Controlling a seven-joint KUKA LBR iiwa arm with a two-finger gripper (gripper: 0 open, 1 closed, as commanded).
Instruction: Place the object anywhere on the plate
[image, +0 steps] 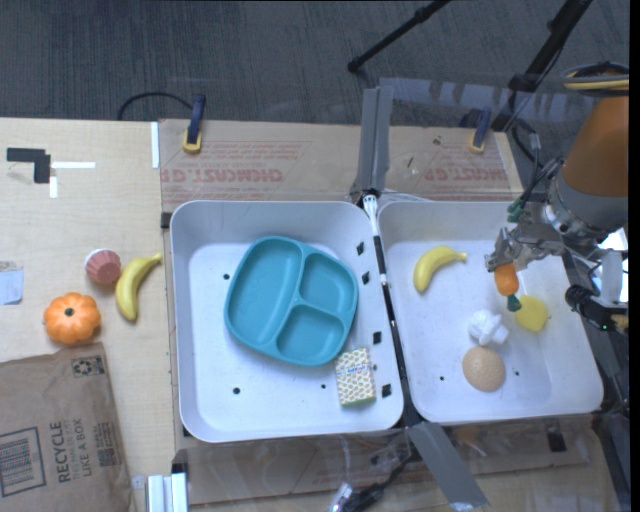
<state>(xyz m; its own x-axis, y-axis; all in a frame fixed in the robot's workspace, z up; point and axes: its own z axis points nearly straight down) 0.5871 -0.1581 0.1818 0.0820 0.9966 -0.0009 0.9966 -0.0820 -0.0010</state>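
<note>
Plywood bench stretches under two shallow white plastic bins set side by side, and we see dark floor beyond its far edge. Our gripper hangs over the right bin near its right wall, closed on a small orange carrot that dangles below the fingers, clear of the bin floor. Below it lie a yellow lemon, a lumpy white piece and a smooth tan egg; a curved banana rests to the left with open floor around it. In the left bin sits a glossy teal plate with three compartments, tilted on the floor, with bare room on its left and near sides. A small patterned box lies just beside the plate's near right corner. Left of the bins we find a second banana, a ribbed orange pumpkin, a pink cupcake and a cardboard sheet printed "RECYCLE".
</note>
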